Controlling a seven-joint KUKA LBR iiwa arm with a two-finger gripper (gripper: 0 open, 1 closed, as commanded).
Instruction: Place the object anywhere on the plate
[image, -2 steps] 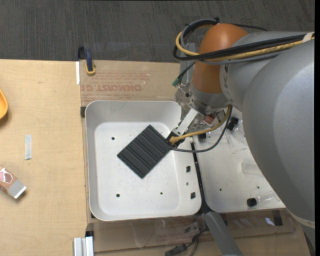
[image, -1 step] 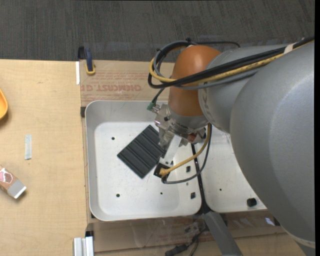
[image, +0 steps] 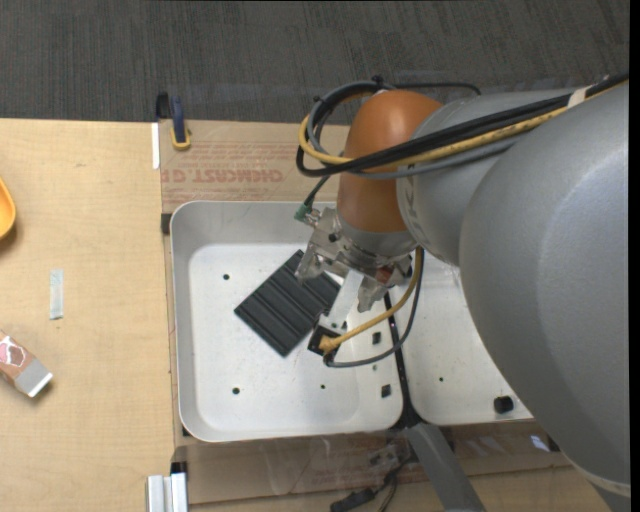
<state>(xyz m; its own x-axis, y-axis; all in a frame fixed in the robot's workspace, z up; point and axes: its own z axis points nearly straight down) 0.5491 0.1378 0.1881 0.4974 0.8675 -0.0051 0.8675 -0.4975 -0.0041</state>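
Observation:
A dark grey ribbed rectangular slab (image: 283, 307) lies flat and turned diagonally in the middle of the left white bin (image: 200, 400). My gripper (image: 338, 285) hangs low over the bin, right at the slab's upper right corner and overlapping its edge. The orange wrist band (image: 385, 160) and the grey arm cover the space above and to the right. Black and yellow cables (image: 345, 335) loop down from the wrist beside the slab. I see no object between the gripper and the slab; the wrist hides part of that spot.
A small black piece (image: 503, 405) lies in the right bin (image: 460, 400). On the wooden bench to the left are an orange item (image: 5, 212), a pale strip (image: 56, 295) and a red-and-white block (image: 22, 366). A blue clamp (image: 178, 122) holds the cardboard at the back.

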